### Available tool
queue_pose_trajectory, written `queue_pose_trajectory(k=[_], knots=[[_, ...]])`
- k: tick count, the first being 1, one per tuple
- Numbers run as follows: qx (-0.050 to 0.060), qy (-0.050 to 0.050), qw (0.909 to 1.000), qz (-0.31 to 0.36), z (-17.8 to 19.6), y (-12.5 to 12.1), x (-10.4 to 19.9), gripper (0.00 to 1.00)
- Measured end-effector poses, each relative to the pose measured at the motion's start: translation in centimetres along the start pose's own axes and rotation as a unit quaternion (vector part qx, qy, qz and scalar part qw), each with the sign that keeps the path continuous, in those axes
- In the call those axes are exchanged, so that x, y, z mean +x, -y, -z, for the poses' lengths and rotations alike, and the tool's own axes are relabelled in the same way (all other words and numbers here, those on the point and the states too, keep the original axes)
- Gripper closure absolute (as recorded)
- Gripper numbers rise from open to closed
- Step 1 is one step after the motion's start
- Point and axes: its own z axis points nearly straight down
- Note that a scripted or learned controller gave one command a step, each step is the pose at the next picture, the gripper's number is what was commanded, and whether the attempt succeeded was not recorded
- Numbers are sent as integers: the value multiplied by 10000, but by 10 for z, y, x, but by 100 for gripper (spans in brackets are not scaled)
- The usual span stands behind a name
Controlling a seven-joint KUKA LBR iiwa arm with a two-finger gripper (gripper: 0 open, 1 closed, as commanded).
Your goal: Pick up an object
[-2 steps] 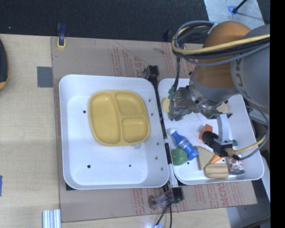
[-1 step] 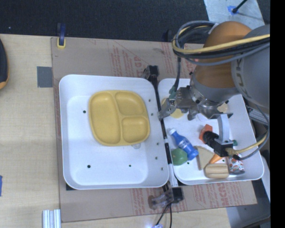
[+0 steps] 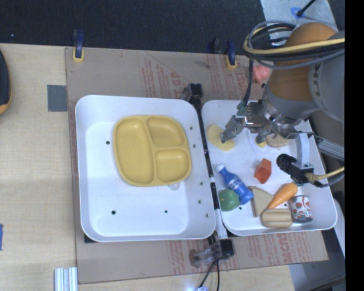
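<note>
Inside left bin (image 3: 91, 162), yellow divided plate (image 3: 151, 149)

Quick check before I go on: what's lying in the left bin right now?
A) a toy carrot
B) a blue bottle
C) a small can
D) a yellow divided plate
D. The yellow divided plate sits in the left bin, while the blue bottle, carrot and can all lie in the right bin.

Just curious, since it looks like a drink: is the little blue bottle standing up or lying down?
Lying down. The blue bottle rests on its side in the right bin, slanting across the floor beside a green object.
</note>
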Motion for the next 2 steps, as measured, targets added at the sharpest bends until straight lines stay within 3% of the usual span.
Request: queue_pose_trajectory(k=[1,2], knots=[[32,-13,10000,3,-86,4,-62,0],[27,-22,10000,-1,-100,49,-111,0]])
